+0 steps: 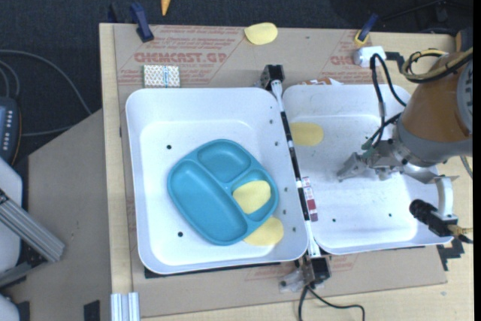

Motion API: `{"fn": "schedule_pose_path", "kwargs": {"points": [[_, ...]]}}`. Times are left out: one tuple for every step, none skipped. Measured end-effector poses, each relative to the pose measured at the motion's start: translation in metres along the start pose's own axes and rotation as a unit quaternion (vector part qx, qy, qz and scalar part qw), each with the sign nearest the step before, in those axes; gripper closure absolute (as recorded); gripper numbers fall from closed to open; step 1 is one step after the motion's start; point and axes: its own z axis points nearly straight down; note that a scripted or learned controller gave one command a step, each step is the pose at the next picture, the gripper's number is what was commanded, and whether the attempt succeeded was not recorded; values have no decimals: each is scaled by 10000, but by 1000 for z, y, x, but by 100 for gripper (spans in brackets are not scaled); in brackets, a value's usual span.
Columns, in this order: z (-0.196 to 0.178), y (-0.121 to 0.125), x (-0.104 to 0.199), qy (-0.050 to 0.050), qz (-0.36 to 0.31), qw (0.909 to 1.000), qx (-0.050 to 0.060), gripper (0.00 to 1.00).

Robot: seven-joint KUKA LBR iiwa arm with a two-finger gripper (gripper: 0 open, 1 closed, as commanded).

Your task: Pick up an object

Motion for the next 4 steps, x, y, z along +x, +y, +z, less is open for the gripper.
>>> {"fn": "schedule_pose_path", "kwargs": {"points": [[-82, 14, 58, 2, -17, 10000, -20, 0], [-95, 29, -41, -12, -6, 10000, -19, 0], [-3, 24, 28, 4, -13, 10000, 0, 0], [-40, -34, -80, -10, 5, 10000, -10, 0]]}}
